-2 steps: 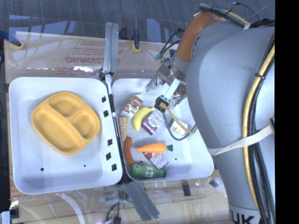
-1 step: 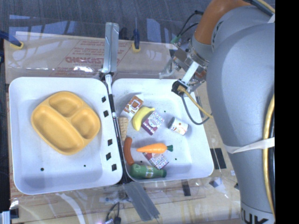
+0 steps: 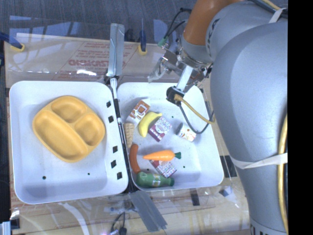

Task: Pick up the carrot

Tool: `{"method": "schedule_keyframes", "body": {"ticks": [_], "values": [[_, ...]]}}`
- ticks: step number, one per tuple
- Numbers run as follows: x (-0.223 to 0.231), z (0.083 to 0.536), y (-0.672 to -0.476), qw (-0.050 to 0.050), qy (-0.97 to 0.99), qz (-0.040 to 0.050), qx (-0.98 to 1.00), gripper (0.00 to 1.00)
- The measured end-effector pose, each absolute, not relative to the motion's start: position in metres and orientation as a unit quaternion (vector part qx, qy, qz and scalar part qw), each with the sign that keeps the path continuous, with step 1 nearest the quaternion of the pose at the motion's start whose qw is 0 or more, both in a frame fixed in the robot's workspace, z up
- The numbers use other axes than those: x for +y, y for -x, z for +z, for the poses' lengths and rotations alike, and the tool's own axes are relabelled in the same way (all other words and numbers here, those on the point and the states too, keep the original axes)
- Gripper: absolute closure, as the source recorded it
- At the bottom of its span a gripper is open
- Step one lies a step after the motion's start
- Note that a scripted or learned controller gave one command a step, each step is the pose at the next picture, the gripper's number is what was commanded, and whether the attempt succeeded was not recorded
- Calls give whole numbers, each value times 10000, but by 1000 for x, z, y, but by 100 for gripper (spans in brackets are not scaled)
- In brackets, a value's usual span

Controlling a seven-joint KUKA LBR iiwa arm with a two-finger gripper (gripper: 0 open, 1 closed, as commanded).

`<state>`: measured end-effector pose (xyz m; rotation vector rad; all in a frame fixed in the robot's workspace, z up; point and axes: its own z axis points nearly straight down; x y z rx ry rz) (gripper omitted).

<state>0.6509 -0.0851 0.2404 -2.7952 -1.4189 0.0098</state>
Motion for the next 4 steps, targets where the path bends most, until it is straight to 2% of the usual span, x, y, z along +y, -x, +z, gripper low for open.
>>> {"method": "schedule_keyframes", "body": {"ticks": [1, 2, 3, 4], "values": [[-44, 191, -656, 28, 8356, 22, -5493, 0], [-108, 262, -536, 17, 8484, 13, -5293, 0], [-131, 217, -491, 21, 7744, 15, -6327, 0], [-149, 127, -488, 27, 7296, 15, -6838, 0]]}}
